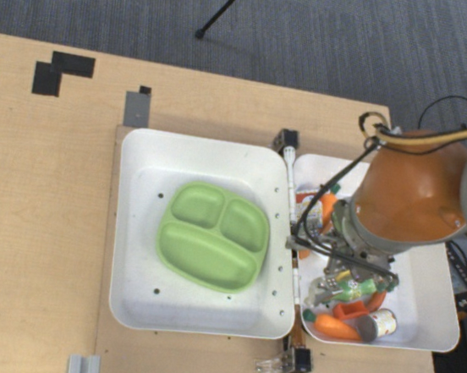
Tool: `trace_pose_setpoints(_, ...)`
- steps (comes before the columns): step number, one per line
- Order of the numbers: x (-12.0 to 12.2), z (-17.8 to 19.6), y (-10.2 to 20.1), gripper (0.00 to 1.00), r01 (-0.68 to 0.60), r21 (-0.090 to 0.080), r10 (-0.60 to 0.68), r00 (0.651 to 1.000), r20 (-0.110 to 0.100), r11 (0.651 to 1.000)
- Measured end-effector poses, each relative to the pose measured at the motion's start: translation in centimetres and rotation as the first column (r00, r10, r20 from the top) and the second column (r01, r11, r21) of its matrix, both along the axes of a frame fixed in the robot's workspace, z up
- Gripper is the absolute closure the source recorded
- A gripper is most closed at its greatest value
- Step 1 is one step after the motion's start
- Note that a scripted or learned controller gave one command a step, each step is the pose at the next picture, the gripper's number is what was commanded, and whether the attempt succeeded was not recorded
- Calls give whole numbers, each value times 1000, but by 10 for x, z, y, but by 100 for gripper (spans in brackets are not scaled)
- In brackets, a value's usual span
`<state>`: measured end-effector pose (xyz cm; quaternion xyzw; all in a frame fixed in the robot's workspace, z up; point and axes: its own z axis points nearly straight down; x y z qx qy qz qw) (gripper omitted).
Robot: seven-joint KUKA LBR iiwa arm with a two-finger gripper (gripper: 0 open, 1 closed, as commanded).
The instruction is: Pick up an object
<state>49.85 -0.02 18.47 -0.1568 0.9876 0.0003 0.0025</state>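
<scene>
Claw [349, 278] is where we are looking first: it is hanging low over the right bin [440, 336], and we cannot tell its state or whether it grips anything. We are seeing a heap of small toys there, an orange carrot-like piece [333, 326] nearest. We are judging it light, stiff and smooth, best pinched across its middle.

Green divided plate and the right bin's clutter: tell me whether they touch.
Apart. The camera view shows the green divided plate lying alone in the left bin, with both bins' walls between it and the cluttered objects in the right bin.
</scene>
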Motion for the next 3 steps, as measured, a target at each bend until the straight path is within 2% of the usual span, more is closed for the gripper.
trace_pose_setpoints(1, 92, 0, -41, 0, 21, -1, -21, 1000, 2, 1000)
trace_pose_setpoints(2, 44, -97, -84, 0, 150, 1, -150, 989, 4, 989)
trace_pose_setpoints(3, 7, -96, -95, 0, -207, -5, 207, 978, 18, 978)
